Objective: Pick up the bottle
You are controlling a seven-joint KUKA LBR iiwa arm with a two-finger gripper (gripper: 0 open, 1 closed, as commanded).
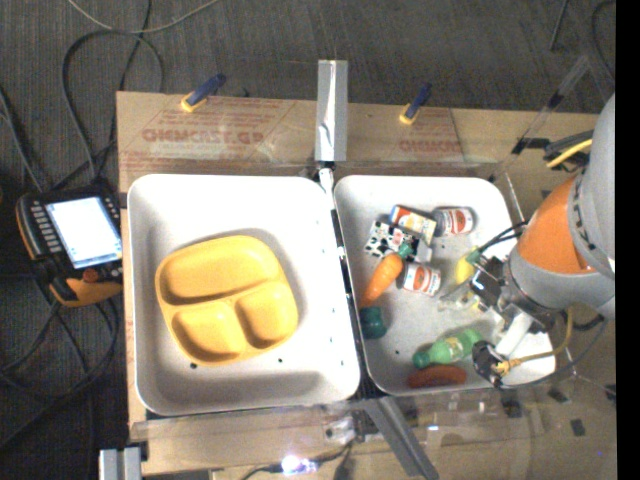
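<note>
1. Green bottle lies on its side in rt bin, near the front wall, just above a red item.
2. Tool is over rt bin's right side, near the bottle, up and to its right. Released or clenched: can't tell.
3. Carrot and can lie mid-bin.
4. Left bin has a yellow tray.

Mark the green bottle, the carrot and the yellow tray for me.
green bottle (447, 349), camera view, middle of its body.
carrot (383, 276), camera view, middle of its orange body.
yellow tray (215, 268), camera view, bare floor of its large compartment.
</note>
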